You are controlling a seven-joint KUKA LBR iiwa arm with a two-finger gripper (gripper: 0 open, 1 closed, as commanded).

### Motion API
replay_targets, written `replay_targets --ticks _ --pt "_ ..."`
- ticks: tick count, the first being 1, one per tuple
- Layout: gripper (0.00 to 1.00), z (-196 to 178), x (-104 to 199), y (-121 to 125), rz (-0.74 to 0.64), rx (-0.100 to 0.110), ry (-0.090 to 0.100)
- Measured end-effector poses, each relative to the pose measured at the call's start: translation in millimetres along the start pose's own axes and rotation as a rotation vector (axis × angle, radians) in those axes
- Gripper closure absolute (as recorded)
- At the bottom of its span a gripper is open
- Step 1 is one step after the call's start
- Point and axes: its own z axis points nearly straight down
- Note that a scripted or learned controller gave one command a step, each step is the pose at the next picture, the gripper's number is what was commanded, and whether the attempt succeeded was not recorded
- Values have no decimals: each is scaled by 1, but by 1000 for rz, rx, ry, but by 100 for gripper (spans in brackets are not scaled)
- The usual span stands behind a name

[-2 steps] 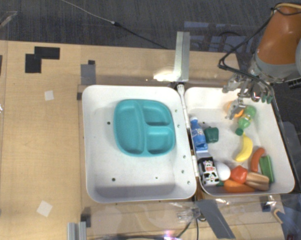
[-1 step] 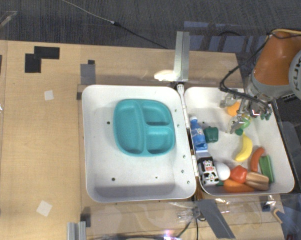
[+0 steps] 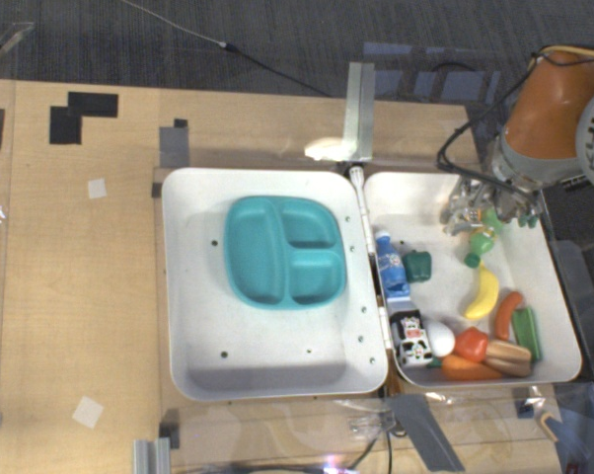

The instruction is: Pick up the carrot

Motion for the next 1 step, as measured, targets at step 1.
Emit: replay_targets --ticks 1 --pt "100 25 -11 75 -93 -4 10"
